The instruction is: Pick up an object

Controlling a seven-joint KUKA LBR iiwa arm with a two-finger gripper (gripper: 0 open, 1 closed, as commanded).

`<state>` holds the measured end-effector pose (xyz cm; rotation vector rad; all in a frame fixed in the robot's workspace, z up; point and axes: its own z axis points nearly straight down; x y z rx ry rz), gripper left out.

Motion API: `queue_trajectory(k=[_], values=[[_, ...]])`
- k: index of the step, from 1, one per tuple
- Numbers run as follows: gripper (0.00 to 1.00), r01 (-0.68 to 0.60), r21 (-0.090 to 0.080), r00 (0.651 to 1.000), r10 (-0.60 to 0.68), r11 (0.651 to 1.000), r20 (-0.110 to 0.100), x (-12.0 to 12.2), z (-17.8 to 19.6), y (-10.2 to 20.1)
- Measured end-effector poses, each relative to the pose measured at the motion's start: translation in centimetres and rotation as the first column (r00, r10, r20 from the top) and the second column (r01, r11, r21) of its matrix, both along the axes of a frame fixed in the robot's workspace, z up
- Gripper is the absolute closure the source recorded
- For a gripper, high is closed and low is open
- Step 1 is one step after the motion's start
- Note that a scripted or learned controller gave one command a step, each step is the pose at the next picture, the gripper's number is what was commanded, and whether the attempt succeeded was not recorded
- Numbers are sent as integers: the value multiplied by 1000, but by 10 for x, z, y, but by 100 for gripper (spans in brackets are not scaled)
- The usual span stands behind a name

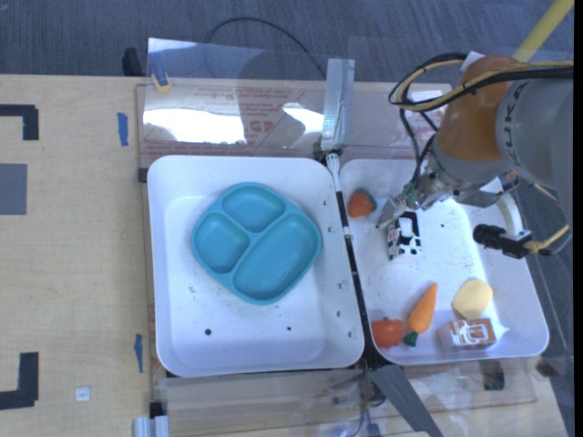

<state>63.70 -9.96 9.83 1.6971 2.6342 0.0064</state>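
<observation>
black-and-white cow toy (pixel 407 236) under tool (pixel 398 218), right bin (pixel 519 289); no legible writing.

A blue plate (pixel 258 242) with three compartments is seen in the left bin (pixel 173 317), near its middle. The bins are set on a wooden bench (pixel 64 244). Black marks (pixel 25 122) and blue tape (pixel 122 127) are seen on the bench, left of the bins. A clear panel (pixel 237 98) is stood behind the left bin.
</observation>
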Motion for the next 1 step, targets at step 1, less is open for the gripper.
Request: queue_trajectory(k=[1], values=[[100,131,3,991,-131,991,-2,-16,89,83]])
